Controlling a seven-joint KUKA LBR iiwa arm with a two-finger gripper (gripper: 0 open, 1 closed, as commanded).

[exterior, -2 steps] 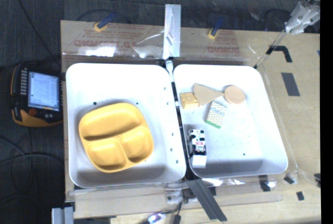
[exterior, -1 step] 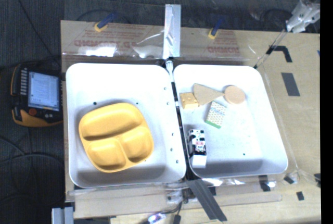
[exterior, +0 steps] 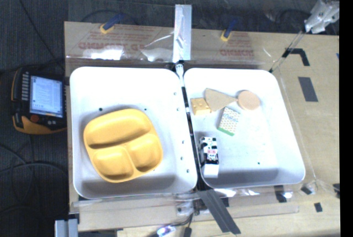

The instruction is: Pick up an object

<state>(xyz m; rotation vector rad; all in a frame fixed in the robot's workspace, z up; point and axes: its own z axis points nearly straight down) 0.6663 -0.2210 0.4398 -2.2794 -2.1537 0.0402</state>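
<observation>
Where bins meet, glossy yellow tray [exterior: 123, 144], round wooden disc [exterior: 249, 100], wedge [exterior: 219, 99]

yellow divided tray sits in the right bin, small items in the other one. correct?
Not quite. The camera view shows the yellow divided tray in the left bin, not the right. The small items, a round wooden disc, a patterned card and a black-and-white block among them, lie in the right bin.

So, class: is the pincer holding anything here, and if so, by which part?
Nothing is held. The yellow tray lies in the left bin; the small pieces lie loose in the right bin.
</observation>
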